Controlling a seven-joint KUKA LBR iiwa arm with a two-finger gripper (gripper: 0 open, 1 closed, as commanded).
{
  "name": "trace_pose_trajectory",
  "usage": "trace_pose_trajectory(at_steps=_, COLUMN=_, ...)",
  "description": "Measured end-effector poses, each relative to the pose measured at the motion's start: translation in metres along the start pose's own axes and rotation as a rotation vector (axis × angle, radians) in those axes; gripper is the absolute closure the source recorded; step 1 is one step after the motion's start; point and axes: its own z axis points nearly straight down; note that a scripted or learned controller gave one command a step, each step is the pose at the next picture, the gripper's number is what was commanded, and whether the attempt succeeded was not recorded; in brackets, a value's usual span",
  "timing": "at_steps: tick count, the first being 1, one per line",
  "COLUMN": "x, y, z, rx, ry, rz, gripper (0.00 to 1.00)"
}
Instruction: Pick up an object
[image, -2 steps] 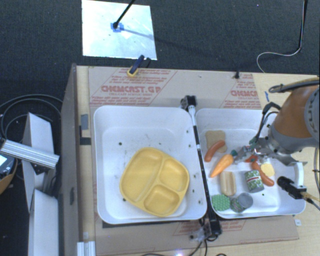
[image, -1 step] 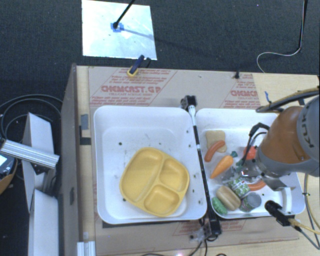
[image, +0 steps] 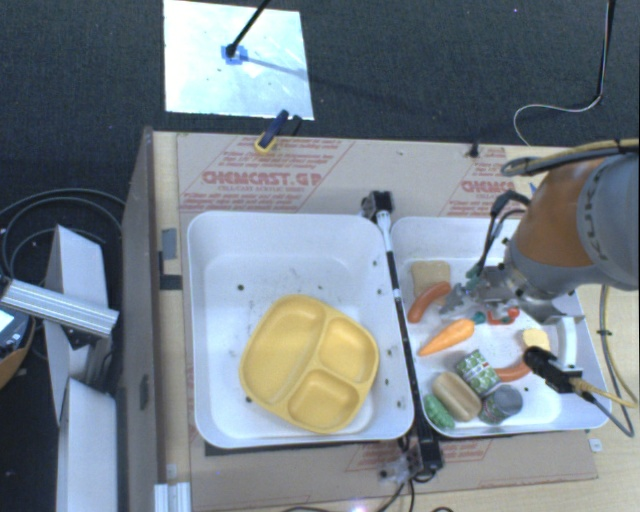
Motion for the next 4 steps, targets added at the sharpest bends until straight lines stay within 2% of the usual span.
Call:
trace_pose_trajectory(at_steps=1, x=0.005, y=-0.031, z=0.021, rx=-0.02, ry=-0.007, rz=0.005, gripper=0.0)
trace_pose_trajectory(at_steps=2, x=0.011, y=-0.073, z=0.03, rx=0.004, ry=0.001, rz=0.002, gripper=0.0)
trace_pose_trajectory(at_steps=3, x=-0.043, y=-0.073, z=0.003, rx=0.002, ry=-0.001, rz=0.003, gripper=0.0)
trace_pose_trajectory(at_steps=4, x=-0.048, y=-0.019, z=0.005, rx=0.001, ry=0.0, rz=0.0, gripper=0.0)
